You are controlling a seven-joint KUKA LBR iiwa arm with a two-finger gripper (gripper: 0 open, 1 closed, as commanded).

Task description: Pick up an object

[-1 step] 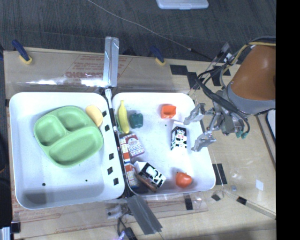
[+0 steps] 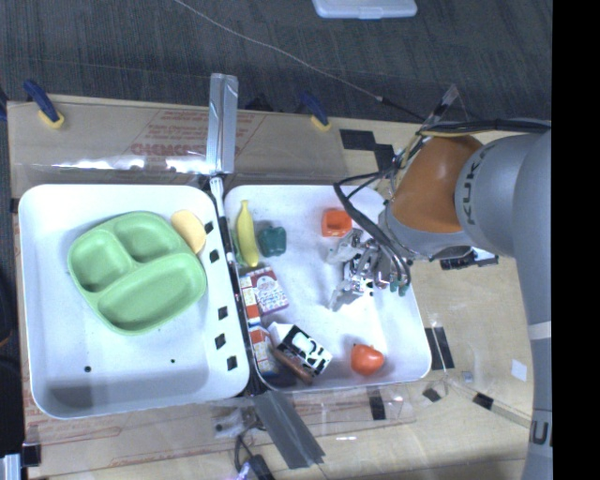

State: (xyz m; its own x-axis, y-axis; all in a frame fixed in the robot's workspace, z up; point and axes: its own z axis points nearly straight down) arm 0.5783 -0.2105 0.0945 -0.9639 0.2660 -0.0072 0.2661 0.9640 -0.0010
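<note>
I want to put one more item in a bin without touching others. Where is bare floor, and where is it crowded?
Left bin: bare floor along the near edge, below the green divided plate.

Right bin: a bare patch between the snack box and the gripper.

Crowded: along the divider, with banana, green pepper and black-and-white box.

green divided plate point(image 2: 138, 270) in left bin point(image 2: 37, 309), blue clamps point(image 2: 44, 103), white bench-edge tray point(image 2: 365, 7)

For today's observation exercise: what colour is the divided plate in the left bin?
Light green; the plate shows clearly in the overhead camera view.
</note>
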